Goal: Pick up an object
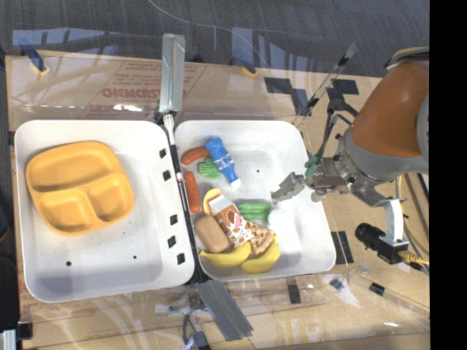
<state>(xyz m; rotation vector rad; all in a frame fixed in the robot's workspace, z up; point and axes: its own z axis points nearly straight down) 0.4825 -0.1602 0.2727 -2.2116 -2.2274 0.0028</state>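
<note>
Over right bin (315, 233), gripper (286, 189) approaching green item (254, 210), finger state unreadable; still needing descent and closing.

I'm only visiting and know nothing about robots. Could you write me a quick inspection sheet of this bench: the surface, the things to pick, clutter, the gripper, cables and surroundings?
Surface: two shallow white bins on a brown bench.
Job's things: right bin holds a blue bottle, red sausages, green pieces, yellow bananas, a printed packet.
Clutter: yellow divided tray in the left bin.
Gripper: two-finger gripper above the right bin, holding nothing.
Cables: thin wires by the arm's wrist.
Surroundings: dark carpet.
</note>
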